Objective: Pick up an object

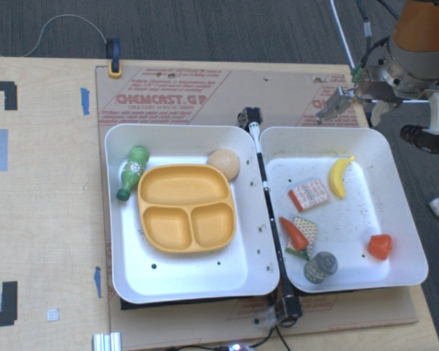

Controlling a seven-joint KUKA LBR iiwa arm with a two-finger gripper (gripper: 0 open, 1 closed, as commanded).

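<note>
Arm parked high at far right, outside the right bin, fingers apparently spread and holding nothing; candidates lie loose inside: banana far, red piece near right, can near

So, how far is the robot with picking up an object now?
Nothing looks picked yet. The banana, the red object and the can lie in the right bin. The yellow tray and green bottle lie in the left bin. The gripper is above the right bin's far edge. Reaching, grasping and lifting remain.
</note>
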